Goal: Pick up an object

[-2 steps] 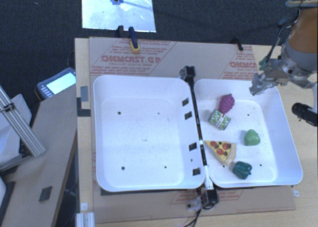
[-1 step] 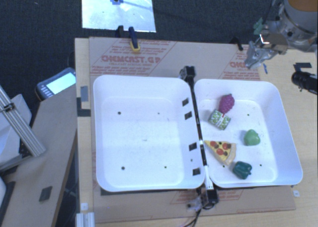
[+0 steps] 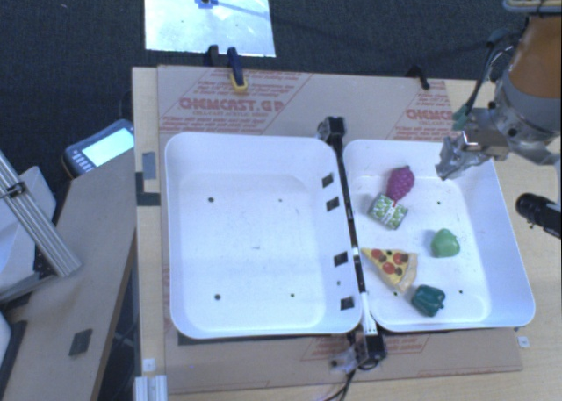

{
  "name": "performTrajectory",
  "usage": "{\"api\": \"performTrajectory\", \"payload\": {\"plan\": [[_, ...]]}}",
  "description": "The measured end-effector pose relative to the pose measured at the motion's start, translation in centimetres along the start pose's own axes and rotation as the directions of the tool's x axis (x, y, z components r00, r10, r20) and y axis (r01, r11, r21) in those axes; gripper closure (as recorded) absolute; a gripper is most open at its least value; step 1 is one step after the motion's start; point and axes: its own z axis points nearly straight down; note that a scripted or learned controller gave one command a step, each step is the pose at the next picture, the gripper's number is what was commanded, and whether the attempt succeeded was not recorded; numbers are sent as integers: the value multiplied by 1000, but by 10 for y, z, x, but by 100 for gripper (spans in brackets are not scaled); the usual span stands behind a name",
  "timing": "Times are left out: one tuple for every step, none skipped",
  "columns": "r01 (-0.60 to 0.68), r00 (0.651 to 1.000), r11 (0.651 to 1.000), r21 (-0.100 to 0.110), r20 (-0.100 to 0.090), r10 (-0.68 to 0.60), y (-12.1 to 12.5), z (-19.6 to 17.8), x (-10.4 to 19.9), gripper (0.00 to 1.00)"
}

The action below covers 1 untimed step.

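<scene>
White right bin point(image 3: 505, 215): grapes point(image 3: 400, 182), can point(image 3: 386, 211), pizza slice point(image 3: 391, 266), two green peppers, all unlifted. Hand point(image 3: 455, 161) at two o'clock; grip state indeterminable, nothing visibly held.

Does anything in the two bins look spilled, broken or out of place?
Nothing stands out. The purple grapes, small can, pizza slice, light green item and dark green pepper lie apart in the right bin, none spilled over its rim.

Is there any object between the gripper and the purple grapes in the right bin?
Nothing visible does. The gripper hangs over the right bin's far right part, and only bare white floor separates it from the purple grapes. The small can lies beyond the grapes, nearer the camera.
</scene>
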Motion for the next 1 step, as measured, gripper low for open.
{"api": "performTrajectory", "payload": {"plan": [[18,1000,1000,-24,-6,-18,-64,-138,108,100]]}}
